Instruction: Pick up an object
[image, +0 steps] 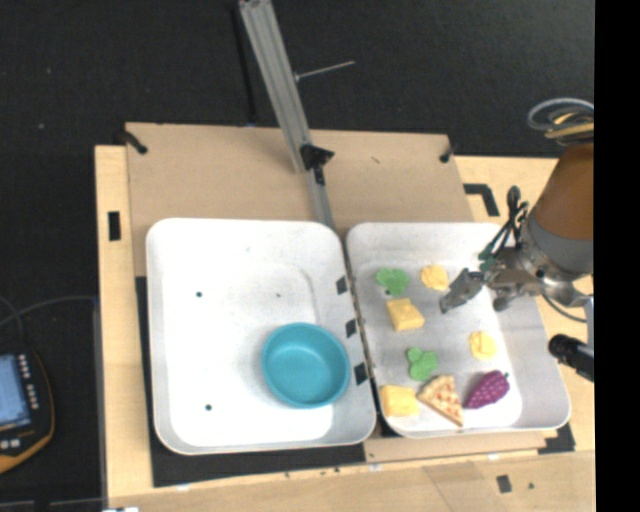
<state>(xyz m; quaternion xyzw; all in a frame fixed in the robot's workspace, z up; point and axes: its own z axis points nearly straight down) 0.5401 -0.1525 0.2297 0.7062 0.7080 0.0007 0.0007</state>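
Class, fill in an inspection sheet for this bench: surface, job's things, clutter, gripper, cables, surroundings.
Surface: two white bins side by side, left bin and right bin, on a brown board.
Job's things: right bin holds toy food, among it a pizza slice, purple grapes and a yellow cheese block; left bin holds a blue bowl.
Clutter: nothing seen.
Gripper: gripper over the right bin, nothing held.
Cables: black cable along the arm.
Surroundings: dark floor, slanted metal pole.
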